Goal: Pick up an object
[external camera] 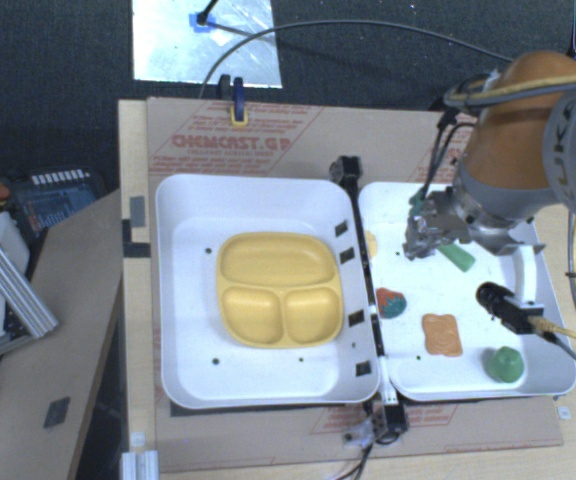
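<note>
The arm [528, 138] reaches in from the right, its orange band bulging above the grey wrist. The wrist angles down and leftward, with the gripper [423, 236] low at its end, pointing toward the lower left.

The arm [558, 158] is a thick, rounded grey body with a broad orange band [528, 118] above the wrist (a glossy orange). Thin dark cables run along its top, and the gripper [423, 236] is a cluster of dull metallic grey parts.
</note>
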Controlling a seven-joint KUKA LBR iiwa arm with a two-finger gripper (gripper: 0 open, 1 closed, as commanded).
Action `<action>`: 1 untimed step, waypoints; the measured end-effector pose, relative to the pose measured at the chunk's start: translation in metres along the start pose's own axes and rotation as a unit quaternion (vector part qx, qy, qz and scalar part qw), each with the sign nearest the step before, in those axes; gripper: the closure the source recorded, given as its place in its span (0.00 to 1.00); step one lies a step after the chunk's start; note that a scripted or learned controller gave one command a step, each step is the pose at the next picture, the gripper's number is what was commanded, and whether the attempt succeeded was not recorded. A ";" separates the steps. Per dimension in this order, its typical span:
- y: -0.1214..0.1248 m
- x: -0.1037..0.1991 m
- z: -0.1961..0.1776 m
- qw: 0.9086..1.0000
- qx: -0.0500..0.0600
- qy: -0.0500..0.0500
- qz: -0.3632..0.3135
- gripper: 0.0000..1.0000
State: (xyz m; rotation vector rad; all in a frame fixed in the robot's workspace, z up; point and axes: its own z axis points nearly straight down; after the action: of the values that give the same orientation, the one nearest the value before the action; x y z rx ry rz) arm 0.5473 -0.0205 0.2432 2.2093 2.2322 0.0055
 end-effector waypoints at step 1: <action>0.016 0.053 0.014 1.000 0.000 0.000 0.000 1.00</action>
State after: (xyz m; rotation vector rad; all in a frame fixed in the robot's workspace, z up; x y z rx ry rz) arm 0.5627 0.0325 0.2290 2.2103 2.2313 0.0038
